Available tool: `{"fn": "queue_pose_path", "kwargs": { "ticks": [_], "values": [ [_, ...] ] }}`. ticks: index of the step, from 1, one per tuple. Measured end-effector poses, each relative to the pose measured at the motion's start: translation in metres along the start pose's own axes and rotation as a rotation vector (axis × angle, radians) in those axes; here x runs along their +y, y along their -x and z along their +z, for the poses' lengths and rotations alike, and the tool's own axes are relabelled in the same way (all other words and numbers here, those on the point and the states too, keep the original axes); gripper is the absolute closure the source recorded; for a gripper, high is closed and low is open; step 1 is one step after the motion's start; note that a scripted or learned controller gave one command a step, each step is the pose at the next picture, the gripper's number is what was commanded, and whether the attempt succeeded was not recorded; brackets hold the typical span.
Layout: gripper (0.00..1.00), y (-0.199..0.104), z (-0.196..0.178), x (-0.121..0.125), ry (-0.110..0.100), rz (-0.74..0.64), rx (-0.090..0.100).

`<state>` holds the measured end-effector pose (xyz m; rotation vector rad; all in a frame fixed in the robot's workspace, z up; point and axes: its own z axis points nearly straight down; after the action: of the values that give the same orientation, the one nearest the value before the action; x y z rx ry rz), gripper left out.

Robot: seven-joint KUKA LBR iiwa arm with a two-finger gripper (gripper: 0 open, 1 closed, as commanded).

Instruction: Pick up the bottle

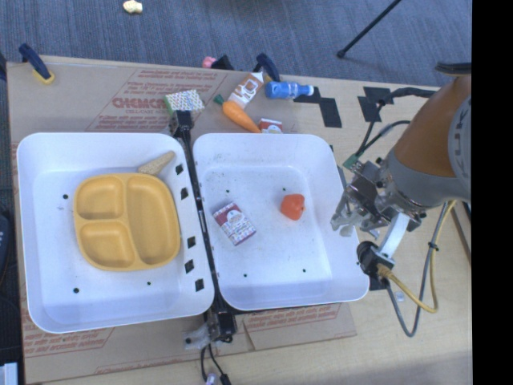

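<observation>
I see the end effector [346, 219] at the right bin's [321, 291] right rim, its state I cannot tell; bottle [286, 91] on the bench beyond that bin.

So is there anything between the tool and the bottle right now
Nothing visible blocks it. The tool hangs at the right bin's right rim, while the blue bottle lies outside the bins on the cardboard behind it, beside the toy carrot.

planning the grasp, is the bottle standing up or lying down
Lying down: the blue bottle rests on its side on the cardboard behind the right bin, outside it.
</observation>
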<state>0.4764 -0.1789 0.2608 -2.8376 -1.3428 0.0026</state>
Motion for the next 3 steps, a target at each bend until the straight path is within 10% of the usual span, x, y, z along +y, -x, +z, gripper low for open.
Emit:
{"fn": "queue_pose_path", "kwargs": {
  "ticks": [1, 2, 3],
  "values": [
    [1.0, -0.008, 0.127, -0.008, -0.005, -0.084, -0.001],
    [1.0, -0.008, 0.051, -0.007, -0.002, 0.1, 0.0],
    [1.0, -0.046, 0.062, -0.038, -0.003, 0.122, -0.001]
  ]
}}
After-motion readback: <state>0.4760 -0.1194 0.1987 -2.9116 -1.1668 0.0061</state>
